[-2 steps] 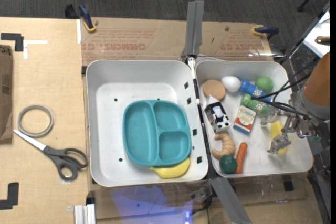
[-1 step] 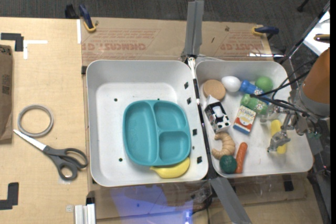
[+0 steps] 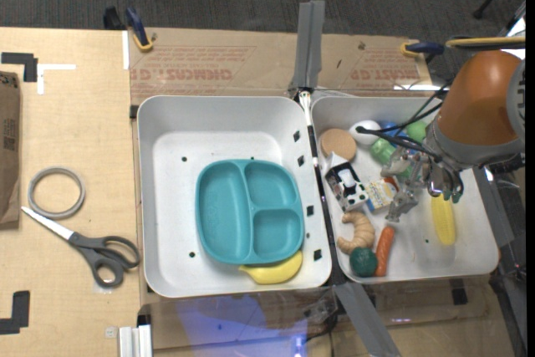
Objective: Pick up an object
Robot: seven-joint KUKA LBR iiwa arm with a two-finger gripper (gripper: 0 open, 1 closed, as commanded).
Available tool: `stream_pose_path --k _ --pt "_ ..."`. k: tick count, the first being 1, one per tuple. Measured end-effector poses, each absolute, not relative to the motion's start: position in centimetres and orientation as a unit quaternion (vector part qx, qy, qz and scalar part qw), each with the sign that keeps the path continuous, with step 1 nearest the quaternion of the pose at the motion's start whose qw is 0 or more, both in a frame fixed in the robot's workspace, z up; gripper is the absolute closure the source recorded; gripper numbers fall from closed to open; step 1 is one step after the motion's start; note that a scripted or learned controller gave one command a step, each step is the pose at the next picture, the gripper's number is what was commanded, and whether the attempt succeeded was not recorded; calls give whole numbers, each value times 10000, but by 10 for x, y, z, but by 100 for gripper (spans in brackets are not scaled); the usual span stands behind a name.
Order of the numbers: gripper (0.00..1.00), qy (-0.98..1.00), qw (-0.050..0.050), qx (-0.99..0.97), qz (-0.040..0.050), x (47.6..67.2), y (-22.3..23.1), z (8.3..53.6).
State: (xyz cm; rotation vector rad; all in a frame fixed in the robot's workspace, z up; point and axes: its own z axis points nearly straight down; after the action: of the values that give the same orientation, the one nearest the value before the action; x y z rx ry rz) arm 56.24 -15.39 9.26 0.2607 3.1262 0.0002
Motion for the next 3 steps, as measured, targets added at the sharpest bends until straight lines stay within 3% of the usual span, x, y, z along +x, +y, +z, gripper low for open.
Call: stream_pose_path --k 1,2,3 --pt "0 9932 25 1161 -1 605 -160 93" --pt "0 9803 13 1976 -1 596 -157 92" --pt "0 9624 25 2718 -2 628 -149 93"
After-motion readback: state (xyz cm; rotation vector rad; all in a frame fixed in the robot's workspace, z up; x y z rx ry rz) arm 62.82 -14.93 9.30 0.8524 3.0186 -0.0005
